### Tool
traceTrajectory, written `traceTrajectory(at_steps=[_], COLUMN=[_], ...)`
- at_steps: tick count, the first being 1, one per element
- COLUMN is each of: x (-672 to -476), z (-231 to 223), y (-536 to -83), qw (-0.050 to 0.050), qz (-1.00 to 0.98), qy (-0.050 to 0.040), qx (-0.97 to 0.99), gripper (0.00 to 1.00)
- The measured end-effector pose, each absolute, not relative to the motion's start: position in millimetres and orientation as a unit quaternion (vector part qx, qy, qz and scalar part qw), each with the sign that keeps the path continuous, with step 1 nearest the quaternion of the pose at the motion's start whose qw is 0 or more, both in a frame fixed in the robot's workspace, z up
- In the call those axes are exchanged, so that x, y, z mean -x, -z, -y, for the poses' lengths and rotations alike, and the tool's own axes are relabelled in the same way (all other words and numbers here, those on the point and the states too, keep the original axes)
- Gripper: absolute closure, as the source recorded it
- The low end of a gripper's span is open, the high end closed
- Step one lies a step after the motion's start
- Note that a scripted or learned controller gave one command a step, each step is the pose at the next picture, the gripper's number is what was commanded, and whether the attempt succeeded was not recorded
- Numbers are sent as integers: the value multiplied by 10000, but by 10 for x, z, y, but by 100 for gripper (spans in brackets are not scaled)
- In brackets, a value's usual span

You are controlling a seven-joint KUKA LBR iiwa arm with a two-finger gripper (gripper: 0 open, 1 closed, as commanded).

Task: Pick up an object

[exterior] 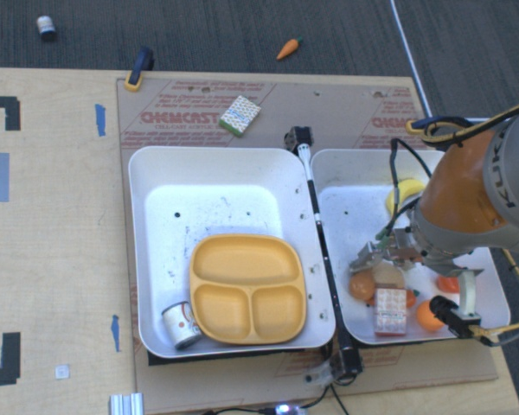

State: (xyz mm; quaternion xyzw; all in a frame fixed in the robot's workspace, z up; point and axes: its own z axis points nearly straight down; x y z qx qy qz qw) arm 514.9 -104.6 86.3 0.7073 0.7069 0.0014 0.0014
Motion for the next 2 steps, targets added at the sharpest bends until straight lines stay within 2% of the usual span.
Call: traceTrajectory(at_steps=[1, 2], x=[-4814, -4823], z=[932, 939], y=[-865, -968], qw=[25, 41], qz=[-7070, -7065], qy=[-20, -26], qx=[-7072, -7077], gripper=[0, 100])
